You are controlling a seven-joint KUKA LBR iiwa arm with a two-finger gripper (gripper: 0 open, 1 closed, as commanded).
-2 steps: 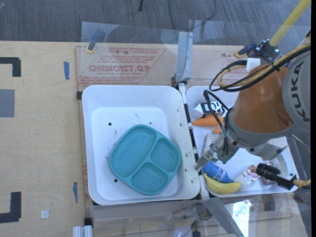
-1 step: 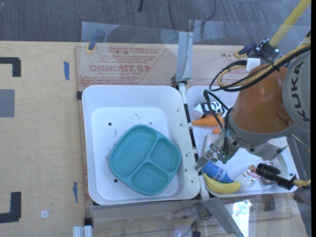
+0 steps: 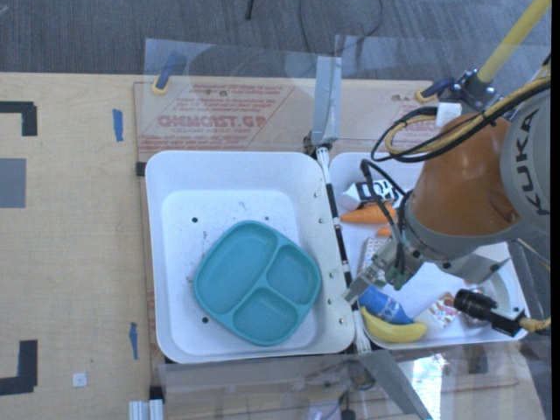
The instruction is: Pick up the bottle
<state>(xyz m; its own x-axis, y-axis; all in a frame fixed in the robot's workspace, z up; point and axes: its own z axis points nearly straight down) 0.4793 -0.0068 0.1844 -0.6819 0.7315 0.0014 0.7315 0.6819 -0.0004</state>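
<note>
My gripper (image 3: 374, 276) hangs low over the front left part of the right bin (image 3: 516, 322), close to the wall between the two bins. Just below it lies a blue rounded thing (image 3: 383, 302) that looks like the bottle, with its upper part hidden by the gripper. A yellow banana (image 3: 394, 329) lies against its front side. The gripper is right above or touching the blue thing, and I cannot tell which. The orange band and the wrist cover most of the right bin.
An orange carrot (image 3: 367, 215) lies at the back left of the right bin, next to a black and white item (image 3: 376, 190). A small packet (image 3: 446, 309) sits near the front. The left bin (image 3: 175, 182) holds a teal divided plate (image 3: 256, 281).
</note>
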